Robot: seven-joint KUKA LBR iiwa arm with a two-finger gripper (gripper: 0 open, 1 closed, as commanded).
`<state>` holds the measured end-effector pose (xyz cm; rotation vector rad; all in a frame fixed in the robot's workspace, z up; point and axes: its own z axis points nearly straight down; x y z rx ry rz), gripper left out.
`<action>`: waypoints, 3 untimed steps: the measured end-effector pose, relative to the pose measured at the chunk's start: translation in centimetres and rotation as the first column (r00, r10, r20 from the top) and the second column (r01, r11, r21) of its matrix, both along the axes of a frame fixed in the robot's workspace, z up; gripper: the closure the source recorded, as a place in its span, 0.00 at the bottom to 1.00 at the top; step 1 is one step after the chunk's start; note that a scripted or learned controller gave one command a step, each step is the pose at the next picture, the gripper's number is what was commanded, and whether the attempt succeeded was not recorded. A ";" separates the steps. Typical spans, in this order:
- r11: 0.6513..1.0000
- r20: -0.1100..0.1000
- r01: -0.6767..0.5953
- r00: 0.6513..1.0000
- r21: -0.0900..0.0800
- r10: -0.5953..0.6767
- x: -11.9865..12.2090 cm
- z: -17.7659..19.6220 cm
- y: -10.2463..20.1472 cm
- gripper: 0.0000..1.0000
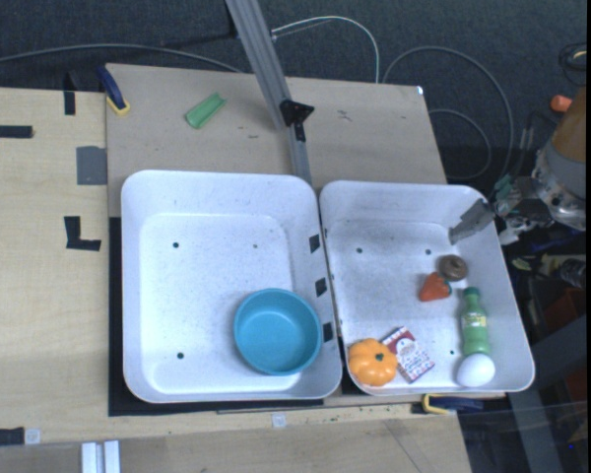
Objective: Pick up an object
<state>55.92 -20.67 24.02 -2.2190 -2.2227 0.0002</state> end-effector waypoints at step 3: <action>1.000 -0.008 0.000 1.000 0.001 0.000 -0.4 -10.8 0.4 0.00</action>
